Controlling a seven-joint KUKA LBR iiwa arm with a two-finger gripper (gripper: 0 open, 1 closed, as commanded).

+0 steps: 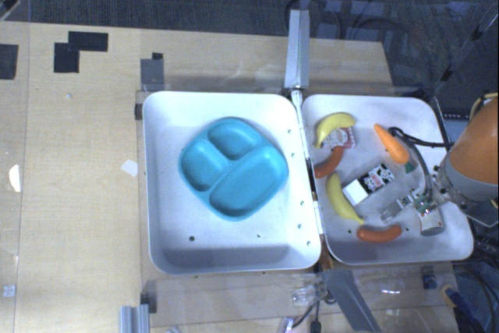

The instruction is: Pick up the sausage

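A reddish-brown sausage (pixel 329 161) lies in the right bin (pixel 448 246) near its left wall, between two bananas. A second, orange-red sausage-shaped piece (pixel 380 233) lies near the bin's front edge. My gripper (pixel 399 203) reaches in from the right and hangs low over the middle of the right bin, just above and right of the orange-red piece. Its grey metal parts sit beside a white block with a printed label (pixel 366 185). Nothing is visibly held.
One banana (pixel 334 124) lies at the right bin's back left and another banana (pixel 340 199) lies beside the white block. An orange carrot (pixel 392 144) lies at the back. The left bin (pixel 168 238) holds a blue divided plate (pixel 234 168). A black cable (pixel 417 148) loops over the right bin.
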